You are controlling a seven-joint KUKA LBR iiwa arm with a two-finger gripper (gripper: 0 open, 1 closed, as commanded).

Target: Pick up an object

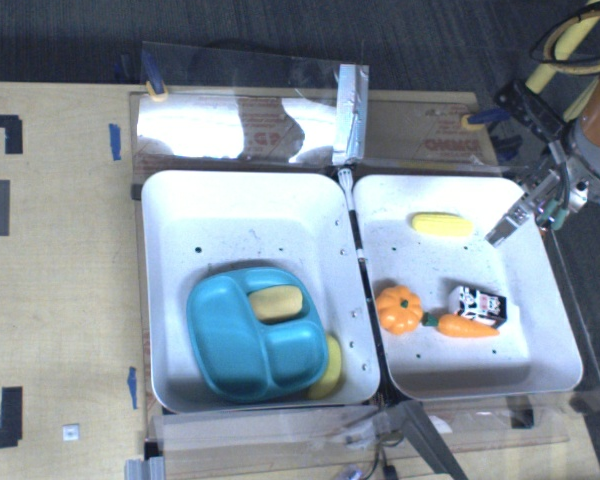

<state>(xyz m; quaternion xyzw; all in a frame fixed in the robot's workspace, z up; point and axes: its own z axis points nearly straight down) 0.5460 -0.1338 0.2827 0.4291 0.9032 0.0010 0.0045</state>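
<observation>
- My gripper [504, 230] hangs over the far right rim of the right bin [420, 373], and from this angle I cannot tell how it is set; nothing is visibly in its hold.
- What could go wrong: the carrot [468, 326], the small black-and-white carton [479, 305] and the toy pumpkin [399, 309] crowd together, carrot against both by the look of it. Coming down there, I judge I could nudge one aside or catch two at once (a rounded pumpkin would likely roll out of a poor pinch).
- A second risk: the yellow block [441, 225] lies just left of my gripper and apart from the rest, so it seems the easiest target, but it is low and flat, and a shallow descent may skim over it.
- Containers, nearest the camera first, taking the pumpkin as my landmark: left of it, in the left bin [180, 200], sits a blue divided tray [242, 348] holding a tan bread-like piece [277, 303], with a yellow round thing [328, 371] tucked under the tray's near right corner.
- Right of the pumpkin come the carrot and carton, all within the right bin; beyond the pumpkin, toward the far wall, rests the yellow block.
- Beyond both bins stands a clear shiny panel [245, 118].
</observation>
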